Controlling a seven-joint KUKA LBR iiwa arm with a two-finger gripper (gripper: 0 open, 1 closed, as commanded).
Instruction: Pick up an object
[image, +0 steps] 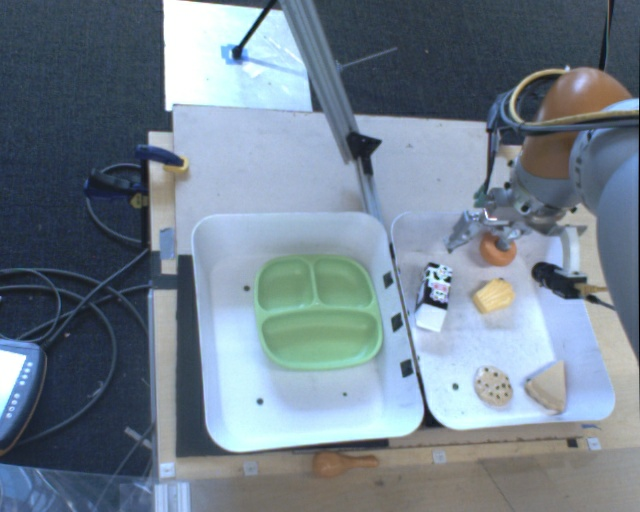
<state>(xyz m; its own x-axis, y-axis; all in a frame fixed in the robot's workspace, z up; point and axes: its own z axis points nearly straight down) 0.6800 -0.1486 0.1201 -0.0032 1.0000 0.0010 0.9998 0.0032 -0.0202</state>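
Camera view: a pale beige bench top (260, 160) on dark carpet (70, 90) bears two shallow white bins. In the right bin (580, 395), the gripper (487, 229) hovers spread over a small orange round object (498, 250).

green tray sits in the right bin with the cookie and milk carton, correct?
Not quite. The camera view shows the green tray alone in the left bin. The cookie and the milk carton lie in the right bin.
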